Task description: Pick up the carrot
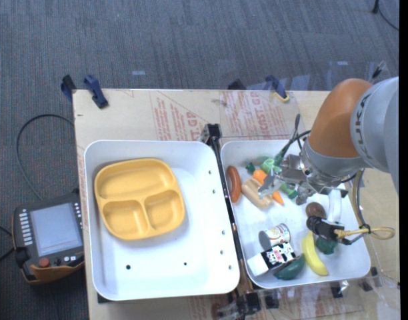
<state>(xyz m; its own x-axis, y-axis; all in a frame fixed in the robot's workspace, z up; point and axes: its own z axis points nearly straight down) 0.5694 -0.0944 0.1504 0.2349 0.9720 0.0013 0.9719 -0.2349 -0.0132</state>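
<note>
The carrot (pixel 259 176) is a small orange piece with a green top, lying in the upper left part of the right bin (pixel 361 262). Its orange tip pokes out again lower right of the tool. My gripper (pixel 275 184) reaches in from the right and sits low, right over the middle of the carrot, hiding that part. The grey tool body blocks the view of how the carrot sits beneath it.
A brown sausage (pixel 233 183) and a beige bread roll (pixel 256 196) lie just left of the carrot. Nearer the front are a can (pixel 277 234), a white box (pixel 274 255), a banana (pixel 315 255) and a green vegetable (pixel 291 269). A yellow divided plate (pixel 139 197) rests in the left bin (pixel 157 275).
</note>
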